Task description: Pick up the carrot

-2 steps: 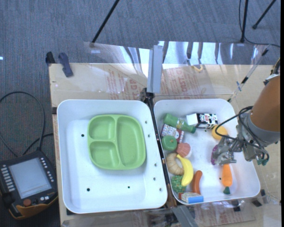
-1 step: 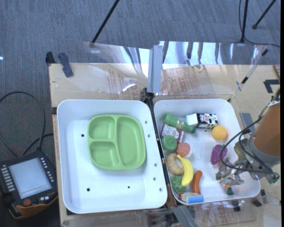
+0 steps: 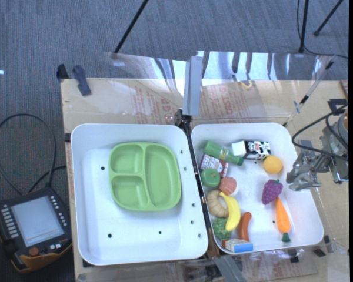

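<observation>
The orange carrot (image 3: 282,215) with a green stub lies in the right bin (image 3: 306,231), near its right wall and toward the front. My gripper (image 3: 300,175) hangs over the right rim of that bin, a little behind and to the right of the carrot and apart from it. Purple grapes (image 3: 272,190) sit just left of the carrot's top end.
The right bin also holds a yellow fruit (image 3: 273,164), a green bottle (image 3: 222,153), a cow-patterned carton (image 3: 257,148), a banana (image 3: 230,209), a sausage (image 3: 245,225) and several other toy foods. A green divided plate (image 3: 145,175) sits in the left bin (image 3: 91,228).
</observation>
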Controlling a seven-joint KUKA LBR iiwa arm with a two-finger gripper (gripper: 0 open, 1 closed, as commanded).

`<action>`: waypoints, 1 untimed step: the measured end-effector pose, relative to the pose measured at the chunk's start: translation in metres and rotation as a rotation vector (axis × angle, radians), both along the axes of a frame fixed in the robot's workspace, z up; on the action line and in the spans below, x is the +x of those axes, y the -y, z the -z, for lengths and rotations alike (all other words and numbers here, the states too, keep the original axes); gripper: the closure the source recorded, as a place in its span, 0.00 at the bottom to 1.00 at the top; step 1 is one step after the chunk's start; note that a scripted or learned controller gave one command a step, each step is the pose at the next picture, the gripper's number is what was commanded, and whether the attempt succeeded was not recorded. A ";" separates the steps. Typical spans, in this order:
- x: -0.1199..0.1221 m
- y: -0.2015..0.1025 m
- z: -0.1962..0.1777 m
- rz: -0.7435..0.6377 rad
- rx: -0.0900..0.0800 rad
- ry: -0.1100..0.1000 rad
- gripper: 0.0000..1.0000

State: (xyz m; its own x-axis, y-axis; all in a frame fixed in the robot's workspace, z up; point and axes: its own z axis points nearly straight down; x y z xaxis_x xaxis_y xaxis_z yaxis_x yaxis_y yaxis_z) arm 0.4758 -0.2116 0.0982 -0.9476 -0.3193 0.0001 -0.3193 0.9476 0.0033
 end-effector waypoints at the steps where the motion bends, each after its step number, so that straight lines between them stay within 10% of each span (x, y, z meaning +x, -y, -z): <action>1: 0.028 -0.027 -0.164 0.382 -0.002 0.002 0.00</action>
State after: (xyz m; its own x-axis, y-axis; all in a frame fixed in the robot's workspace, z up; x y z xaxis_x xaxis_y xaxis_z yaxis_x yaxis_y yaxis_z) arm 0.5034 -0.1843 0.2621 -0.9984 0.0567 -0.0019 0.0567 0.9984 0.0014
